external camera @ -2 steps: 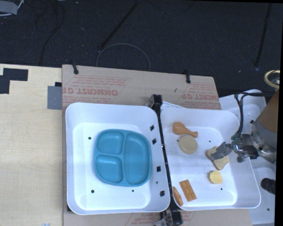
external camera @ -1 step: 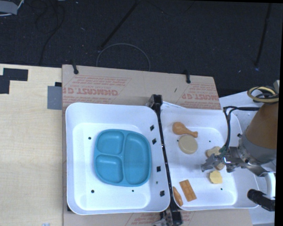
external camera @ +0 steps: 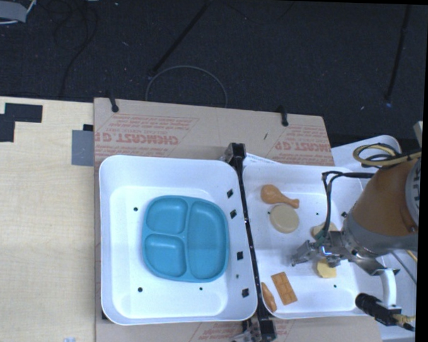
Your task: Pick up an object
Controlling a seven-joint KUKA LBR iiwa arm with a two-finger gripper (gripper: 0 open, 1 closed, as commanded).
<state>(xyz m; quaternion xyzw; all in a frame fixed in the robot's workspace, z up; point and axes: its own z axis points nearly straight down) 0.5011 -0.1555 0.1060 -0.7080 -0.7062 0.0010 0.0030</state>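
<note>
The step in hand looks like a descent onto a target in the right shallow white plastic bin (external camera: 335,307). To do it well, the two-finger metal gripper (external camera: 316,253) should centre over 1 item and come down with a finger on either side, well clear of its neighbours, so nothing gets nudged away. The nearest candidate is the small pale yellow chunk (external camera: 327,269), which lies just beside the gripper on its lower right, partly tucked under the wrist. Because it is small and close to the bin's right wall, the fingers need to straddle it squarely before closing.

The grey arm with the orange band (external camera: 386,202) reaches in from the right and bends down over the right bin, wrist low, with the gripper pointing toward the bin floor. Whether the gripper is spread or closed cannot be told, and nothing is visibly held in it.

Other choices lie in the same bin: a tan drumstick-shaped toy (external camera: 279,196) near the top, a round beige disc (external camera: 284,219) just below it, and 2 orange rectangular pieces (external camera: 282,287) near the lower left. The left white bin (external camera: 121,198) holds a blue plastic divided plate (external camera: 185,238).
</note>
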